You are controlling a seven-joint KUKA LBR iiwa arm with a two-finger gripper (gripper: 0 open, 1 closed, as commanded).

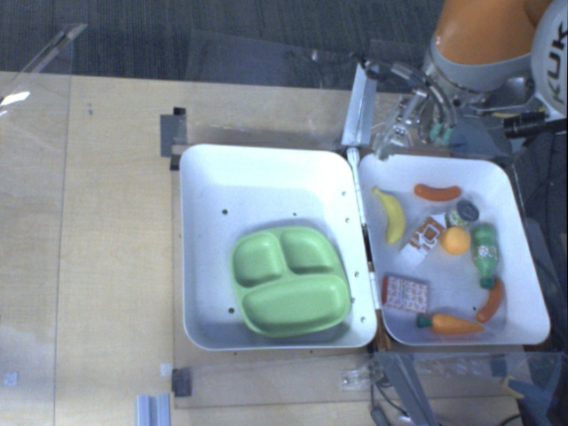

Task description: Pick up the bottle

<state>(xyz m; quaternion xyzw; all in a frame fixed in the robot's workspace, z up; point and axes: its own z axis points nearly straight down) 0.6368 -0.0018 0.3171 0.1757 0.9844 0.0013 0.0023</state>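
Observation:
The bottle (484, 254) is small and green and lies near the right wall of the right bin (524, 238), with its cap toward the front. An orange ball (455, 240) rests just left of it. My gripper (419, 124) hangs over the back rim of the right bin, up and to the left of the bottle and well apart from it. Nothing is seen in its grasp. The arm's orange band (484, 11) is above it at the top right.
The right bin also holds a banana (390, 213), a sausage (437, 191), a dark round lid (466, 211), a red-and-white packet (426, 235), a checkered packet (405, 293), a carrot (453, 325) and a second sausage (490, 302). A green divided plate (288, 280) sits in the left bin (204, 238).

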